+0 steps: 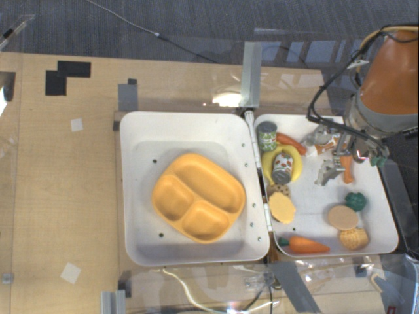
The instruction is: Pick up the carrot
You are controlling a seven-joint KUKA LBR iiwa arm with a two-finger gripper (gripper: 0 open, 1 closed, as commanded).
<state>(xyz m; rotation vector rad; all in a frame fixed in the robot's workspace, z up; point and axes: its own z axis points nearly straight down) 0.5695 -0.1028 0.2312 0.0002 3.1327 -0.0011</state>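
Pincer (335,165) sits low in the right bin (386,205), can't tell if open or shut; carrot (308,244) lies well off to its near-left, second carrot (290,142) nearer, so it'll prob snag the banana (296,165) btwn instead

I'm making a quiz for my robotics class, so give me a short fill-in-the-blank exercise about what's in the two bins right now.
1. The yellow divided plate lies in the ____ bin of the camera view.
2. The plate has ____ compartments.
3. The carrot by the right bin's near edge is ____ in colour.
4. The hand hovers over the ____ bin.

Missing words: left; three; orange; right
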